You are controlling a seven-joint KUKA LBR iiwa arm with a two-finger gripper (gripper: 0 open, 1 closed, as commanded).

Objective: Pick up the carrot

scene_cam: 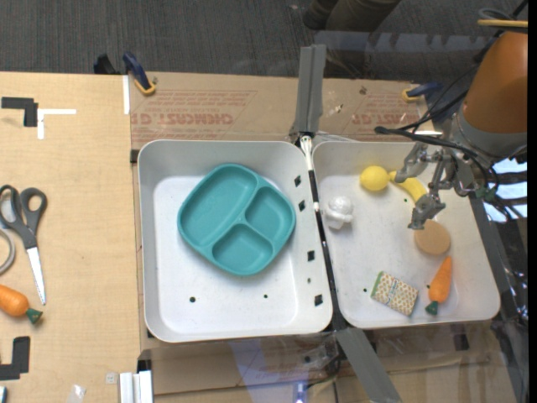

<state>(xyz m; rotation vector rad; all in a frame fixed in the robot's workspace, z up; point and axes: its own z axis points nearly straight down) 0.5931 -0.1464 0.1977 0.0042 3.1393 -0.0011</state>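
Counter (pixel 75 250): light wood surface. Two white bins side by side, left bin (pixel 159 309), right bin (pixel 478 305), toward right part. Scissors (pixel 25 233) near left edge. Small orange carrot-like toy (pixel 15 302) at left edge, just below scissors. Cardboard sheet (pixel 210 112) along far edge behind bins.

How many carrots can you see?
2. One small orange toy carrot with a green tip lies in the right white bin, near its front right corner. Another orange carrot lies on the wooden bench at the far left, below the grey-handled scissors.
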